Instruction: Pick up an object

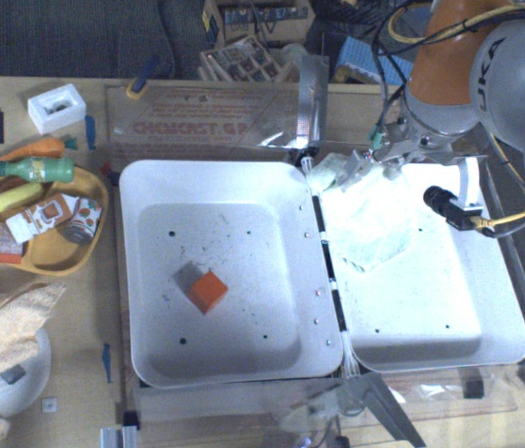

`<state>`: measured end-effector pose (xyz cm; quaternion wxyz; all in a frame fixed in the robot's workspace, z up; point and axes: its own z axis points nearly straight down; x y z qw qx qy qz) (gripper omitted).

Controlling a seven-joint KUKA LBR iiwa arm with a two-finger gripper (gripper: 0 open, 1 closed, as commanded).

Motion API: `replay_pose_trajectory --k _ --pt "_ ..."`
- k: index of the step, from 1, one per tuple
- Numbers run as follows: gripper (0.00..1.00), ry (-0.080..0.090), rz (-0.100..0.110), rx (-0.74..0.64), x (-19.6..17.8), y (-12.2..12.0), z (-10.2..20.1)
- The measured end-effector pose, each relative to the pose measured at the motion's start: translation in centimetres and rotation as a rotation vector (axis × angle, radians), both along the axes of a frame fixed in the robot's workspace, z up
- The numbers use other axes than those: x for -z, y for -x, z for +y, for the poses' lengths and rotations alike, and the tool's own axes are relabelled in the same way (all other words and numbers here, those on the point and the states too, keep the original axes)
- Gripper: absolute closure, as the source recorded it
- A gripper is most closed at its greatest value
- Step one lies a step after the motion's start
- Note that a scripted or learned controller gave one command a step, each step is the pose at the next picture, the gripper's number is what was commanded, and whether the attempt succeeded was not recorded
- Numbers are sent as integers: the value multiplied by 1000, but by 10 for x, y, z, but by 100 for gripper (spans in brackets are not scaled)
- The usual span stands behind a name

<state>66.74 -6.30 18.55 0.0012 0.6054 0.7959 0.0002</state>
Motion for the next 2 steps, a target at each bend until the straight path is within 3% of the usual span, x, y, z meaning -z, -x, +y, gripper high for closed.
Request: replay_pose_trajectory --k 1,2 --pt "0 0 0 0 0 0 0" --pt "0 1 -3 151 -38 10 -60"
